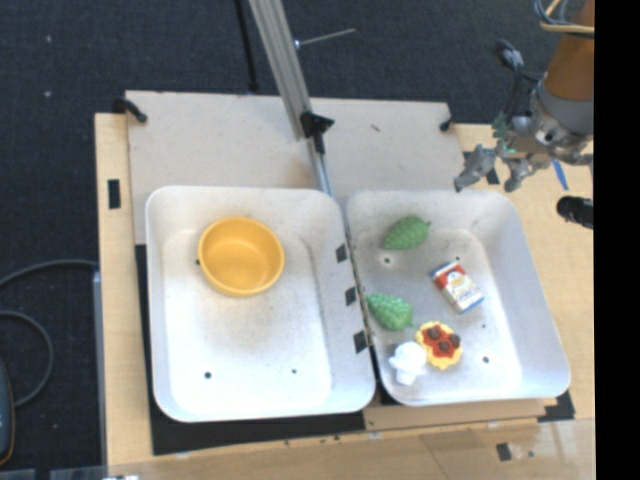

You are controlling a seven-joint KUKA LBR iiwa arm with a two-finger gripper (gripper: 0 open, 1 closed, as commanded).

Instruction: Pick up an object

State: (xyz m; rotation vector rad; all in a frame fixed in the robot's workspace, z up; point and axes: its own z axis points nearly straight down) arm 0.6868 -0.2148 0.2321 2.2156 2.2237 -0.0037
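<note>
The pincer (490, 171) hangs above the far right corner of the right bin (530, 258), its two fingers spread apart with nothing between them. Inside that bin lie two green leafy pieces, one near the far side (406, 233) and one by the left wall (389, 311), a small red and white carton (458, 286), a yellow toy with dark red spots (439, 345) and a white lump (407, 362) touching it. The left bin (250, 368) on the desk (120, 268) holds a yellow bowl (240, 256).

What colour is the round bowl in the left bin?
Yellow-orange plastic bowl, plain with no pattern, seen in the camera view.
</note>
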